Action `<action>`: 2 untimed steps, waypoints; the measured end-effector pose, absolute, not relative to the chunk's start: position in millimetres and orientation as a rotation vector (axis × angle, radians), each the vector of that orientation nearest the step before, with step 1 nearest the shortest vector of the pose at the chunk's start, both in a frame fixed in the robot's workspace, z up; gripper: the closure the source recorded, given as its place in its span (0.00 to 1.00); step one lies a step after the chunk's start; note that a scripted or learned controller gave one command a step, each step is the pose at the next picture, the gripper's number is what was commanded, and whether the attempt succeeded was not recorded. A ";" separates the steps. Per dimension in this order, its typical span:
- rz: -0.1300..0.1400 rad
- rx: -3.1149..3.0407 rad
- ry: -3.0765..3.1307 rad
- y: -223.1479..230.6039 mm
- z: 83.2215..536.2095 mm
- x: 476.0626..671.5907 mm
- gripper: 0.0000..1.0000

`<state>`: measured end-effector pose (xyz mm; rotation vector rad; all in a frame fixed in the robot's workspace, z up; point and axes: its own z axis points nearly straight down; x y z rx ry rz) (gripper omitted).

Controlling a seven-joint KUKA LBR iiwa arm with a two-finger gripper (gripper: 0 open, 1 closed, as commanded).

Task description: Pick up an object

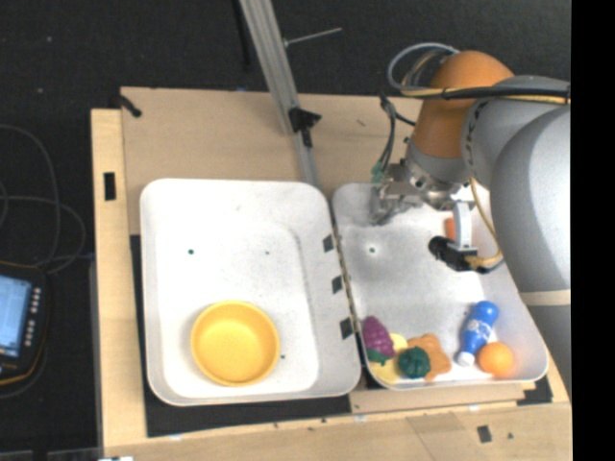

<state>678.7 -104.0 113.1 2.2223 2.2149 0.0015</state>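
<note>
1. The worktop (115, 257) bore two white bins; the left bin (240, 229) held a yellow bowl (235, 342).
2. The right bin (404, 267) kept its things along the near edge, well apart from the pincer (389, 198) at its far corner; I could not tell its state.
3. The blue-and-white bottle (478, 330) looked light, stiff and slippery; gripping across its body would suit.
4. The orange ball (497, 358) would likely roll; the purple grapes (376, 337) and green piece (414, 362) lay crowded.

Toys (423, 353) clustered along right bin's (404, 257) near edge
</note>
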 end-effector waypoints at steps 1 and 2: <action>0.006 2.219 2.217 -108.7 164.9 671.0 1.00; 0.007 2.215 2.219 -110.2 219.1 672.6 1.00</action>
